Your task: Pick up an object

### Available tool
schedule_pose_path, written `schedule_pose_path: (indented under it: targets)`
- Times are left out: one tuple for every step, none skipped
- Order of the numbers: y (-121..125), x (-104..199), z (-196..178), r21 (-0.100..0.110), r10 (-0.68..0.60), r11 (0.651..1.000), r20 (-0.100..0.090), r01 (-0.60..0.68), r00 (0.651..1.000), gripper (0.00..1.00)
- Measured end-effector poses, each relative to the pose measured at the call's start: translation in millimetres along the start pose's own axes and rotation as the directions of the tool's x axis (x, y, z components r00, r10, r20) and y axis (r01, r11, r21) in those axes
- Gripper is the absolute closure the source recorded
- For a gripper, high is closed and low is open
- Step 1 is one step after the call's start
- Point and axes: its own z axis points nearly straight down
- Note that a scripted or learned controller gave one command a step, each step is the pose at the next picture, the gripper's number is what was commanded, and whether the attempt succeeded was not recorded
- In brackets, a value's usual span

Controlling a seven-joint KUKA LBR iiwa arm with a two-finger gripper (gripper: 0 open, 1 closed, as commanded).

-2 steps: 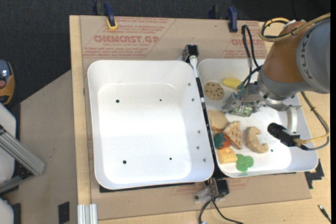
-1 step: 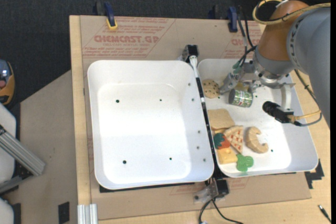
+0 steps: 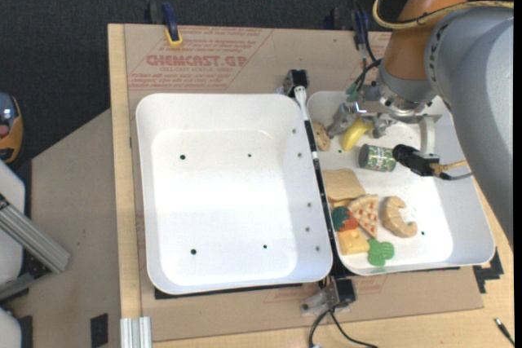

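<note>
My gripper (image 3: 364, 113) hangs low over the far end of the right bin (image 3: 465, 234), under the orange-banded wrist. A yellow banana (image 3: 352, 135) lies directly below and in front of it, touching or nearly touching it. A small green-labelled can (image 3: 378, 158) lies on its side just to the banana's right. A brown piece (image 3: 323, 138) rests against the bin's left wall. Nearer the front lie a slice of toast (image 3: 342, 185), a pizza slice (image 3: 364, 213) and a tan croissant-like piece (image 3: 398, 217).
At the right bin's front corner sit a teal piece (image 3: 340, 218), an orange cheese block (image 3: 352, 241) and a green broccoli-like piece (image 3: 379, 253). The left bin (image 3: 155, 200) lies beside it, sharing a central rim. The grey arm covers the right bin's far right.
</note>
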Motion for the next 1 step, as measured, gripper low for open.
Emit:
schedule_pose_path:
  targets:
    - [-3.6, -2.5, -7.9, 0.010, 0.004, 1.000, 0.000, -0.004, 1.000, 1.00]
